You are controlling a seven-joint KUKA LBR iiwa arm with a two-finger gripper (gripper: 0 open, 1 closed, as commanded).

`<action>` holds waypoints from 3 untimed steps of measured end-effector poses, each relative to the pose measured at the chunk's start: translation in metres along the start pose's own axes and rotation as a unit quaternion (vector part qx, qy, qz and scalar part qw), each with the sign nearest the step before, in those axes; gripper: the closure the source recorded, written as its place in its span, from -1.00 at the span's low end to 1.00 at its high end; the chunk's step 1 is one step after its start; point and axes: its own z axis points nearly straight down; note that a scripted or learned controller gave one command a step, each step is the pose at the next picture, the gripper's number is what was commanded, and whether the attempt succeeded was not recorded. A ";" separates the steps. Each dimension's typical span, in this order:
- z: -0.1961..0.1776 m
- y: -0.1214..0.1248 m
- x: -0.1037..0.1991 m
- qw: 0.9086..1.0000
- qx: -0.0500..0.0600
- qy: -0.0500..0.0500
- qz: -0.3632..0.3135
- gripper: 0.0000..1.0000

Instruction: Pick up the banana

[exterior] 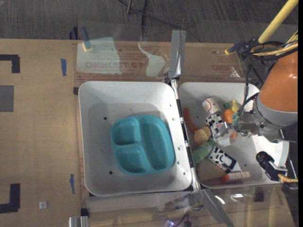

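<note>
We start at the left bin (90,103), where a teal tray (142,144) with three compartments lies flat; nothing there bears on the pick. Crossing the divider (180,126) into the right bin (246,171), we meet a crowded heap: an orange carrot (189,119) along the left wall, a tan lump (202,135), a green piece (203,151), two black-and-white spotted pieces (217,123) (222,159), a white cup (211,105) and a flat red-ended bar (235,176) by the near wall. The banana (234,106) we take to be the small yellow shape beside an orange piece (228,115), near the bin's far side, just left of the gripper (235,132); it is largely hidden, so we are not sure of it. The gripper sits low among the clutter, and whether it is parted or closed we cannot tell. The risks, as we judge them: it may close on the spotted piece or the orange piece instead, since both lie touching or just beside the banana; it may nudge the banana under its neighbours; or a partial grip on so little exposed fruit may slip on the lift.
</note>
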 end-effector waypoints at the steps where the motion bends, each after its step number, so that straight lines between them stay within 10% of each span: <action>1: -0.080 0.047 -0.067 1.000 -0.003 -0.001 0.007 -1.00; 2: 0.030 0.064 -0.130 0.999 -0.001 0.000 0.054 -1.00; 3: 0.113 0.096 -0.113 0.998 -0.002 0.002 0.066 -1.00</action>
